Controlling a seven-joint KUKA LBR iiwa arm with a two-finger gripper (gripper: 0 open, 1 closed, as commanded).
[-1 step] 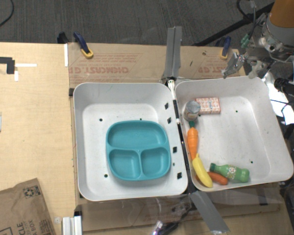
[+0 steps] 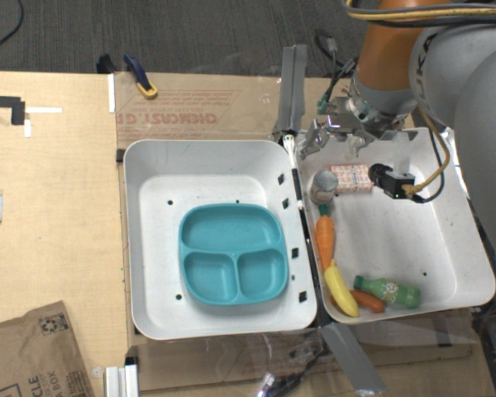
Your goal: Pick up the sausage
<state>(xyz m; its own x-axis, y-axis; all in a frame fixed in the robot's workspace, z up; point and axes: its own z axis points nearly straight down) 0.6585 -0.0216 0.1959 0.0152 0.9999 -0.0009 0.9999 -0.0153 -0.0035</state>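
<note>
The divided plate (image 2: 231,253) lies in the left bin (image 2: 140,222). In the right bin (image 2: 455,255), the carrot (image 2: 324,236) lies behind the banana (image 2: 340,291), and the bottle (image 2: 388,291) right of the banana.

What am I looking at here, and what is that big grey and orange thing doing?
That is a robot arm, seen by one camera fixed above the bench and looking down at a slant. Its gripper hangs over the top corner of the right bin. In that bin lie a carrot, a banana, a green bottle, a small orange sausage beside the bottle, and a pinkish packet. The left bin holds a teal divided plate. I see nothing held.
</note>
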